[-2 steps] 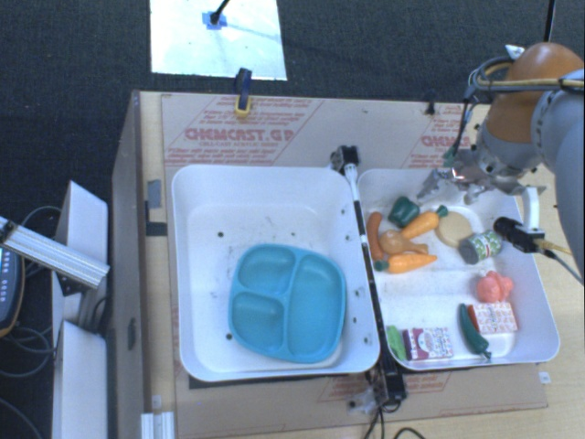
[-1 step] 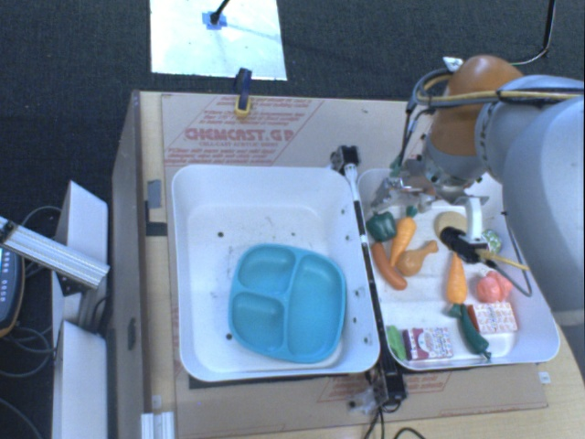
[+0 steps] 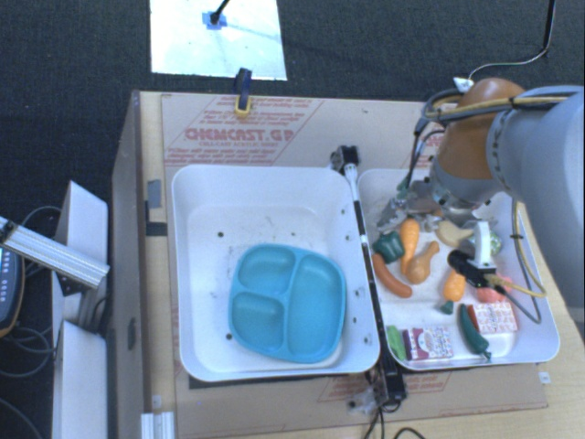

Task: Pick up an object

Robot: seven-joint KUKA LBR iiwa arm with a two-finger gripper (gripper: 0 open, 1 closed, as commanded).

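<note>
Here's the grey arm (image 3: 541, 144), reaching in from the right over the right bin (image 3: 547, 335), and the gripper (image 3: 399, 210) is down at that bin's far left corner, close by the divider between the two bins. Is it wide or narrow? From this angle I cannot tell, and nothing can be seen in its grasp. The pickings all lie in the right bin: a green pepper (image 3: 389, 246) just on the near side of the gripper, an orange carrot (image 3: 410, 236) right beside it, and a tan drumstick (image 3: 422, 262) next along. A long orange-red sausage (image 3: 391, 278) lies slanted by the left wall. Nearer still, a maroon-and-white box (image 3: 430, 343), a dark green cucumber (image 3: 473, 333) and a red-and-white box (image 3: 494, 317). Over in the left bin (image 3: 196, 193), a blue divided plate (image 3: 288, 302) sits in the near part, well apart from the gripper.
</note>
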